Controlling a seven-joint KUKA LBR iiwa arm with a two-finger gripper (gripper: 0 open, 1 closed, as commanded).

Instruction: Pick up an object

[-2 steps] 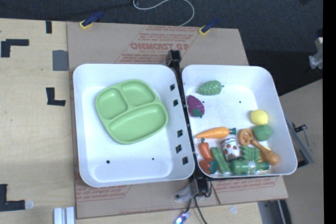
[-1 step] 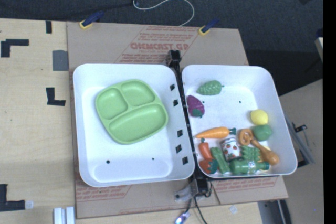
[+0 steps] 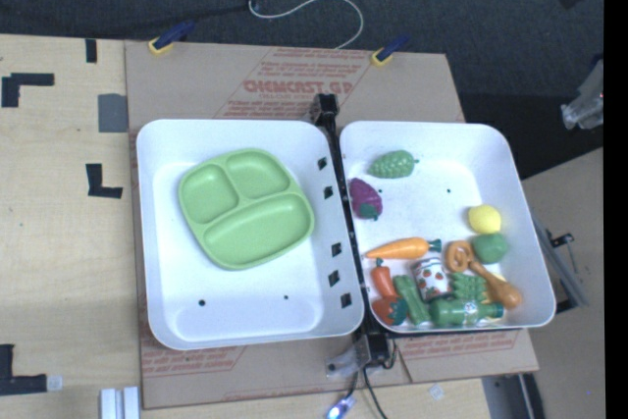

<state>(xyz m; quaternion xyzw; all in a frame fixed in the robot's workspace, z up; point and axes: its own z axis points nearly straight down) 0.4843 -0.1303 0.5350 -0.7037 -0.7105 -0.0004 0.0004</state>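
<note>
Cardboard-topped bench is carrying both bins; toys are crowding the right bin, carrot lying long-axis left-right. Gripper is barely peeking at the right edge, up-right of the carrot; can't tell its state.

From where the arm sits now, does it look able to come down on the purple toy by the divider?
Probably yes. The purple toy lies alone on bare floor of the right bin, apart from the green bumpy toy and the toy carrot. The divider wall close on its left may crowd one finger.
</note>
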